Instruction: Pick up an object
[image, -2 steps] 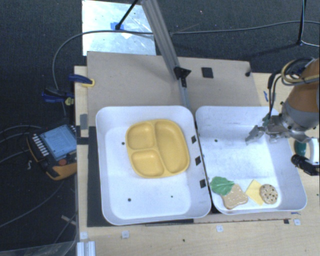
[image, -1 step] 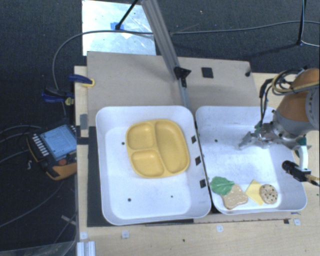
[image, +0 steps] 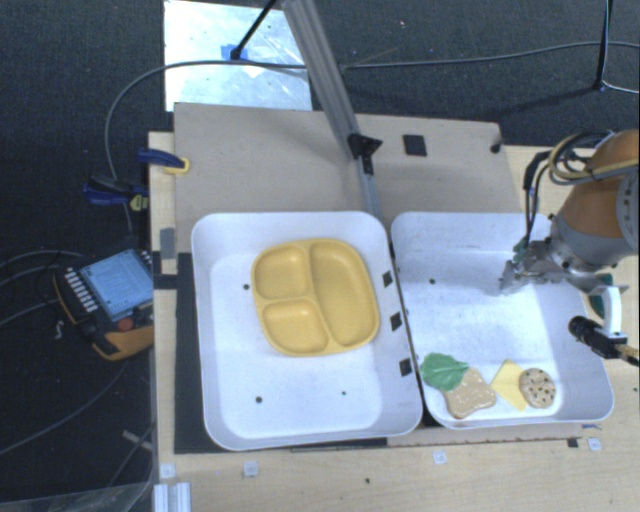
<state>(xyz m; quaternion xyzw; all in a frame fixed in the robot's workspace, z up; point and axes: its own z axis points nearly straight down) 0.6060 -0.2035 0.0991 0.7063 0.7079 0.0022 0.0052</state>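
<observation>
Tool (image: 512, 276) at right bin's (image: 470, 235) upper right; we cannot tell its state. Toast (image: 469, 395), leaf (image: 442, 370), cheese (image: 508, 383), cookie (image: 538, 387) at lower edge.

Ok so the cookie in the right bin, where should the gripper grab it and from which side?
Best guess: come straight down on the cookie and pinch across its round edge. It lies flat near the right bin's near corner, overlapping the yellow cheese slice, so a side approach would likely hit the bin wall or the cheese. The gripper is currently toward the bin's far side.
</observation>
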